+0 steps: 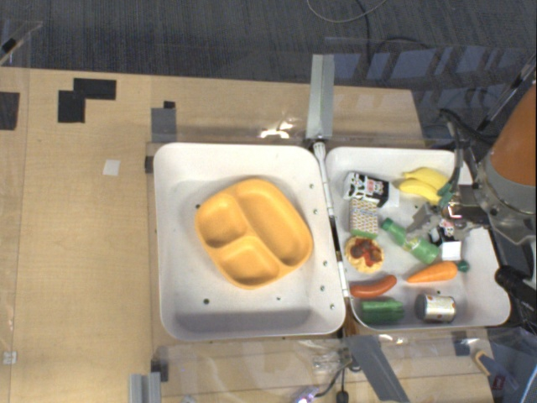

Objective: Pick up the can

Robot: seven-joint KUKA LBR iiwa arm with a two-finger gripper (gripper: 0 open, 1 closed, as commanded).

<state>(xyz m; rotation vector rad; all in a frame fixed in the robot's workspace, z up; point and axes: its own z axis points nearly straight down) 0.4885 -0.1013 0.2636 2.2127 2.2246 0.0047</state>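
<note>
The can [438, 307] lies on its side in the near right corner of the right bin [495, 309], well below the gripper [430, 214] and a little to its right, toward the camera. Nothing touches it; it sits free on the bin floor.

Just left of the can is a green pepper [383, 311], with a sausage [372, 288] above that. Between can and gripper lies a carrot [434, 272], and a green bottle [409, 235] sits right under the gripper's tips. A banana [424, 183] is just above the gripper. To its left lie a black-and-white carton [367, 188] and a checked packet [363, 218]; a small pizza [364, 253] sits lower left.

The gripper hangs over the middle of the right bin, near the bottle. Its fingers look spread, with nothing between them.

The pick looks unstarted: the can is not grasped or lifted. Left to do, I judge: move toward the near corner, descend over the can, close, raise.

The left bin [168, 250], far left of the gripper, holds a yellow tray [252, 229].
</note>
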